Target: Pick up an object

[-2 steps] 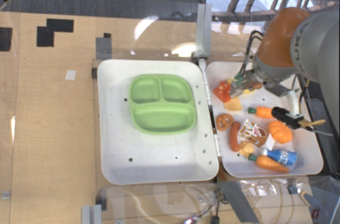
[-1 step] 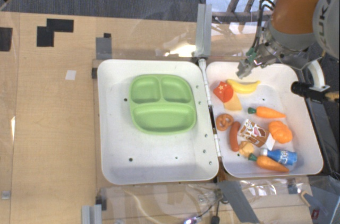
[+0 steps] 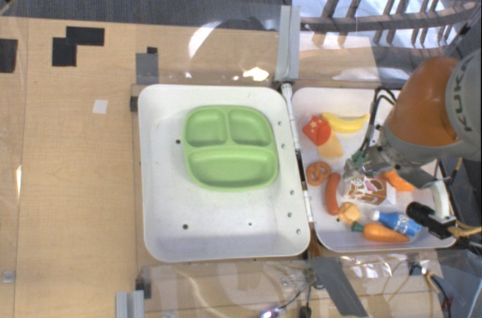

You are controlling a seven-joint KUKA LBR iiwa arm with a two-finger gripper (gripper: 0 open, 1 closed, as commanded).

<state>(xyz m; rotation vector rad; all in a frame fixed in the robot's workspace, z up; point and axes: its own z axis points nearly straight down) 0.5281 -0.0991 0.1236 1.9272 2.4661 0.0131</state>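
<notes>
Gripper (image 3: 360,162) is low in the right bin (image 3: 310,215), over the toy-food clutter, tips just beside the white printed packet (image 3: 367,191). Can't tell from this slant whether the fingers are spread or closed, and nothing is visibly between them. Likely target is that packet or the sausage (image 3: 332,194) next to it; it's blurry there, so that's a guess. The packet looks flat and glossy, probably light and slick, with little height to pinch, so take it across a short edge if at all. The sausage is a smooth rounded cylinder, likely hollow plastic: light, stiff, prone to rolling, so grip mid-length across the narrow axis. Other options: the red pepper (image 3: 317,130), chunky and faceted, the easiest squeeze; the banana (image 3: 346,122), curved and smooth, lying against the far side of the pepper; the carrot (image 3: 385,233) and blue bottle (image 3: 399,222), near the front wall, tapered, crowded together. Nothing looks fragile. The left bin (image 3: 158,233) holds a green divided plate (image 3: 230,146), rigid moulded plastic, three compartments, too wide for the jaws except at the rim.
</notes>
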